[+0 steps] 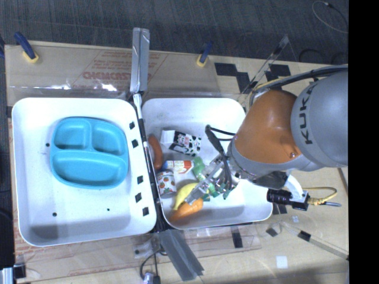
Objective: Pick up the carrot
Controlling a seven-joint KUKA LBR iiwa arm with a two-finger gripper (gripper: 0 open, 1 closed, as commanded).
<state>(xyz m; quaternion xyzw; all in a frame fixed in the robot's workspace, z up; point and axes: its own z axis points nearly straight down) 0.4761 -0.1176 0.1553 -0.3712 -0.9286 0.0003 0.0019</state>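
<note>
Reaching from three o'clock into the right bin [237, 108], my gripper [208, 187] hangs low over the clutter; whether it is spread or pressed together I cannot tell. The carrot [185, 210] lies at the bin's seven o'clock corner, just beside my gripper, touching a banana [183, 193]. A small cow-print carton [185, 141] sits toward twelve o'clock. The left bin [29, 158] bears a blue divided plate [90, 152].
</note>
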